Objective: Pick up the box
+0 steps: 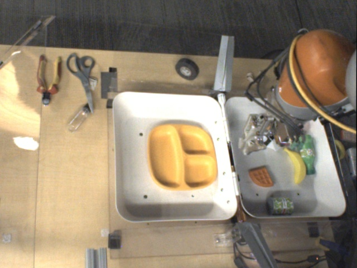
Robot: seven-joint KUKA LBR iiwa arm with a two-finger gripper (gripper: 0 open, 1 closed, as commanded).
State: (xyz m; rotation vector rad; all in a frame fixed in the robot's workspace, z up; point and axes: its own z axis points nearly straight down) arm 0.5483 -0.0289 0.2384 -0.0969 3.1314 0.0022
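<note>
While arm (318,71) hung over right bin (329,205), end effector (276,132) sat low beside banana (298,166); grip state could not be told. Yellow tray (183,155) filled left bin (128,149).

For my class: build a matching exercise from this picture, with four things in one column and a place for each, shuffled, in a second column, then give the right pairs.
Things:
1. yellow tray
2. scissors
3. banana
4. tape roll

Places:
A. on the bench, behind the left bin
B. in the right bin
C. in the left bin
D. on the bench, left of both bins

Pairs: 1-C, 2-D, 3-B, 4-A
</note>
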